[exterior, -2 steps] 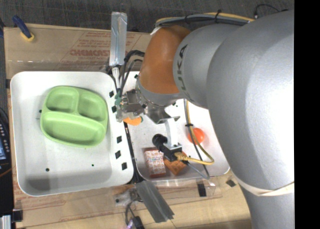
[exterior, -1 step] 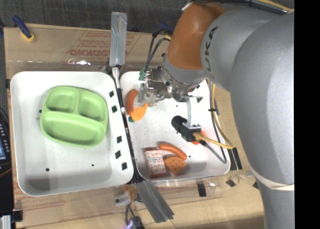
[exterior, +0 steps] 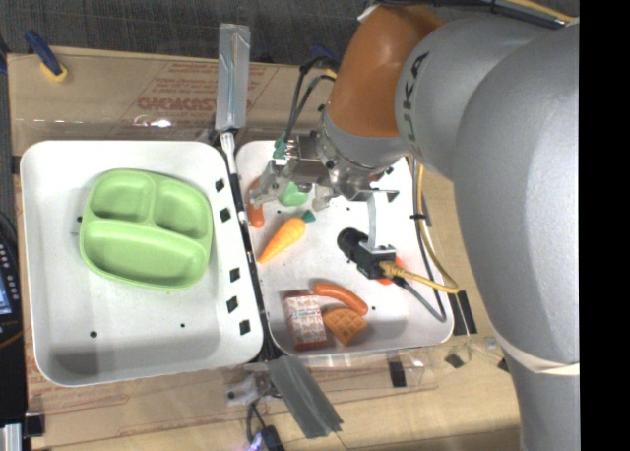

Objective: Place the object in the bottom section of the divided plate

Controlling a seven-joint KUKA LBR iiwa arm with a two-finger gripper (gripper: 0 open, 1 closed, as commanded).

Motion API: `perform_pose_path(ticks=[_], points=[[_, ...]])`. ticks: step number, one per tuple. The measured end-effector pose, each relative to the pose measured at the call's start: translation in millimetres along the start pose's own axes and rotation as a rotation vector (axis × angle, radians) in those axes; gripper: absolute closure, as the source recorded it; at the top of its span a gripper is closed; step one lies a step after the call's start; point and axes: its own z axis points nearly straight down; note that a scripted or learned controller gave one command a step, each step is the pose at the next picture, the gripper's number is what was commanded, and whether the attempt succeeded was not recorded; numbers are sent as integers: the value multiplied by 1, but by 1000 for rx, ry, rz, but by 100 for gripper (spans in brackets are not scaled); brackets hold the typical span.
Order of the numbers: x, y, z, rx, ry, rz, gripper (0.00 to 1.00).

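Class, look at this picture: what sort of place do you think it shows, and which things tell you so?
Most likely a robotics lab bench. A grey robot arm reaches over two white bins, one holding a green divided plate, the other toy food such as a carrot. Clamps and cardboard suggest a test rig, not a kitchen.

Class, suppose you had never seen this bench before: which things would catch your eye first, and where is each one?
The big grey arm with its orange band crowds the right side, its gripper low over the right bin. The green divided plate stands out in the left bin. In the right bin lie a toy carrot and, nearer the front, a sausage, a waffle and a small packet.
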Motion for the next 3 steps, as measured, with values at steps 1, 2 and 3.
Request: perform_pose_path(ticks=[1, 2, 3], points=[[0, 0, -8, 4, -2, -8, 100], [78, -14, 15, 2, 0, -272, 100], [41, -93, 53, 3, 1, -557, 100]])
